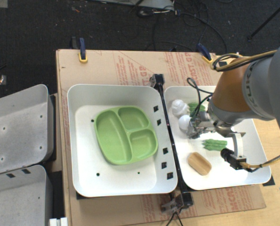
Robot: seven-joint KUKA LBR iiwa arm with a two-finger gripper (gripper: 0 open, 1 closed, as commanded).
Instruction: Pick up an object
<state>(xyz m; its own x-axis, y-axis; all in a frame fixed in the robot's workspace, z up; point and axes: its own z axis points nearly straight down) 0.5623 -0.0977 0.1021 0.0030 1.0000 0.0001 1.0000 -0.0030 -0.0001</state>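
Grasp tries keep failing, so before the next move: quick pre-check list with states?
1. Gripper low in the right bin, beside the white objects: ok.
2. Finger opening: cannot tell.
3. Anything held: cannot tell.
4. Tan block lies apart from the arm, unobstructed: ok.
5. Green piece partly under the wrist: not ok.
6. Green divided plate alone in the left bin: ok.

Arm reaching in from my right, wrist turned down.

I see the grey KUKA arm with its orange band (pixel 231 91) coming in from the right edge, its thick grey link crossing high and the orange section bending downward to the wrist. Below that, the metal two-finger gripper (pixel 195 128) points down and toward my left. A black cable loops off the wrist. I cannot make out how its tips stand from here.
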